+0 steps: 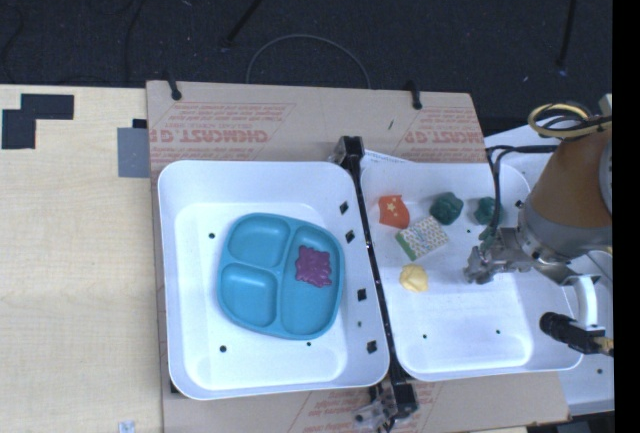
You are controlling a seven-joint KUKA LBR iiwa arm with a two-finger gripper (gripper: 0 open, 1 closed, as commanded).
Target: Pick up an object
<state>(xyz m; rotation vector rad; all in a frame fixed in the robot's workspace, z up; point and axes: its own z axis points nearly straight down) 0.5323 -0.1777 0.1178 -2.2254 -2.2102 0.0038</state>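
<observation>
Objects [421,239] beside jaws [483,266]; cardboard [300,121] print unreadable.

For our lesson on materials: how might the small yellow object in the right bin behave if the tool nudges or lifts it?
The yellow object looks rounded and lumpy, so a nudge could probably roll it across the smooth right bin. It seems small, likely light. Its curved sides may slip from the tool.

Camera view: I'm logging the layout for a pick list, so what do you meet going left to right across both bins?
Blue divided plate → purple object in its right compartment → orange object → yellow object → dark green object → pincer.
</observation>
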